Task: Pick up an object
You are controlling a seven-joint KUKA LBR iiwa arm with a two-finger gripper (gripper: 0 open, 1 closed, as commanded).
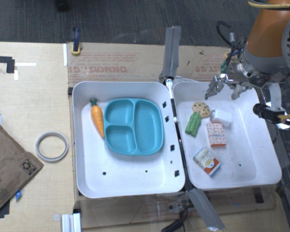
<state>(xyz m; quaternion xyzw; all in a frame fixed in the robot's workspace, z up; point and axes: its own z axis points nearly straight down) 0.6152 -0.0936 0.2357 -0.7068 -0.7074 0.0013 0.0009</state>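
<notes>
Camera view: gripper (pixel 225 87) up over the far edge of the right bin (pixel 261 178), fingers apart, nothing between them. Below and just beside: cookie (pixel 201 108), green pickle (pixel 193 124), small white block (pixel 221 116), pink snack box (pixel 216 135), orange carton (pixel 207 161). Left bin (pixel 87 178): carrot (pixel 97 119) beside blue plate (pixel 135 126). Looks like the reaching step, nothing picked yet. Next: go down over one thing, likely the cookie, then squeeze.
</notes>
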